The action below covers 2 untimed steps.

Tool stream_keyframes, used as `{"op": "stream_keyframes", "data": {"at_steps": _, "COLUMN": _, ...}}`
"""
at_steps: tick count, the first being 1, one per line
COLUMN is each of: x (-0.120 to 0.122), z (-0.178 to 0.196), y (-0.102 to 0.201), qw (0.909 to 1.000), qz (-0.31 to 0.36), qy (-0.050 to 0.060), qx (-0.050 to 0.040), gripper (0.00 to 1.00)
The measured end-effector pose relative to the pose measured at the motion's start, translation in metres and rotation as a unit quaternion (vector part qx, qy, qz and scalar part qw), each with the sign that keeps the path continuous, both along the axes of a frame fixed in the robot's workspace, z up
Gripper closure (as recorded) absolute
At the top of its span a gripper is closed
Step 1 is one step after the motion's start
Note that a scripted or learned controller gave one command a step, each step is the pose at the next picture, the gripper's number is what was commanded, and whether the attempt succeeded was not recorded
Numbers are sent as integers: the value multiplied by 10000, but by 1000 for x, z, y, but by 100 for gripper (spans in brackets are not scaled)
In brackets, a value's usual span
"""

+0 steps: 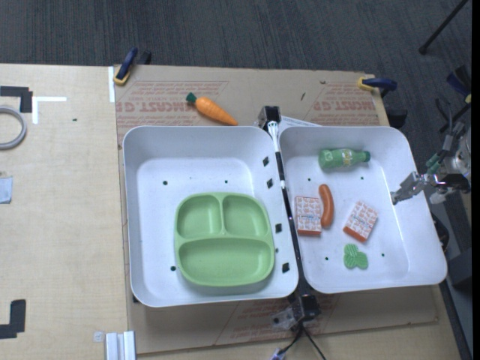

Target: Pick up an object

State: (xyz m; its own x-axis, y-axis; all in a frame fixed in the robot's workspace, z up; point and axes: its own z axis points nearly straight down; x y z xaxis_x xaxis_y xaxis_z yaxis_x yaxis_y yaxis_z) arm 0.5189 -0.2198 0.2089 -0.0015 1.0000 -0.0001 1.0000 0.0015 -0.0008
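At the right bin's [420, 270] right rim the gripper [406, 189] hangs with its fingers spread and nothing between them. Within that bin lie a green bottle [343, 157] near the back, a sausage [326, 205] just beside one patterned block [308, 216], a second block [361, 221] apart, and a green leaf [355, 258] toward the front. Left bin [142, 223] holds a green tray [223, 239]; a carrot [212, 109] lies on cardboard [337, 103] behind.

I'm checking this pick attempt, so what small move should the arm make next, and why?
Probably slide the gripper left, farther over the right bin. It sits at that bin's right edge holding nothing, and the nearest item, the patterned packet, lies left and lower in view.
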Motion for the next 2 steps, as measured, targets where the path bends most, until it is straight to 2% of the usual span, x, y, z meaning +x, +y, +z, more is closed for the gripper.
{"op": "stream_keyframes", "data": {"at_steps": 1, "x": 18, "z": -112, "y": 68, "qw": 9924, "qz": 1230, "qy": -41, "qx": -14, "gripper": 0}}
{"op": "stream_keyframes", "data": {"at_steps": 2, "x": 20, "z": -101, "y": 66, "qw": 9925, "qz": 1217, "qy": -75, "qx": -40, "gripper": 100}}
